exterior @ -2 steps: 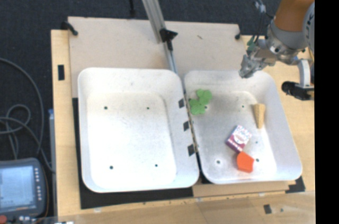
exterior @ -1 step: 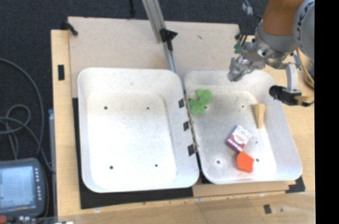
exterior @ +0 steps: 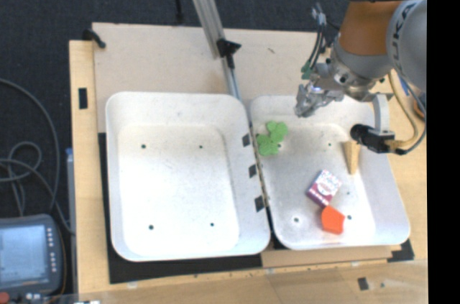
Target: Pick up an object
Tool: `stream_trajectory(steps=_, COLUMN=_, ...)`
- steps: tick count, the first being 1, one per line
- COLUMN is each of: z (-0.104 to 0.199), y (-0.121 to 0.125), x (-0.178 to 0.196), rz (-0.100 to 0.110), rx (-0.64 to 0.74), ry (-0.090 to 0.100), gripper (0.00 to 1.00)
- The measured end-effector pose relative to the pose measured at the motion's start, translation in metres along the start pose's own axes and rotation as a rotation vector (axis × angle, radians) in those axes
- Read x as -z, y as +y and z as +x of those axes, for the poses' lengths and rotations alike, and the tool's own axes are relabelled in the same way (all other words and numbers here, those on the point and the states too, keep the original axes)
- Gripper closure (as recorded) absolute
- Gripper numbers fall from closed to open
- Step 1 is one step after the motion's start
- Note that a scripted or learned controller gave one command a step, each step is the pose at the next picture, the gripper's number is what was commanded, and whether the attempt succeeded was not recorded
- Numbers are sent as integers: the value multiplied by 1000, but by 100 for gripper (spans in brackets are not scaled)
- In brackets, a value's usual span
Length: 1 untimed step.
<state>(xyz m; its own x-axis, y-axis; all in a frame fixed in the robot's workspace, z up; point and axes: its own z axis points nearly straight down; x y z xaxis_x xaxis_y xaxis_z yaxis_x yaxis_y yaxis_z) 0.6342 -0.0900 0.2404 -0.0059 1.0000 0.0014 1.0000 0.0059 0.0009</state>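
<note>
My gripper [exterior: 307, 103] hangs over the far edge of the right bin [exterior: 381, 220], up and to the right of a green leafy toy [exterior: 272, 138] that lies by the bin's left wall. A purple and white box [exterior: 324, 187] and an orange block [exterior: 332, 220] lie toward the bin's near side. A tan cone [exterior: 351, 155] rests near the right wall. Nothing shows between the fingers, which look close together.
The left bin [exterior: 180, 177] sits beside the right one. A slanted metal rail [exterior: 206, 8] runs from the top down to the gap between the bins. A black clamp [exterior: 372, 137] juts over the right bin's right side.
</note>
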Motion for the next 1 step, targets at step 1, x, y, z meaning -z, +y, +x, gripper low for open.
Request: stream_trajectory(steps=1, z=35, y=-27, x=7, rz=1, rx=0, ry=0, gripper=100)
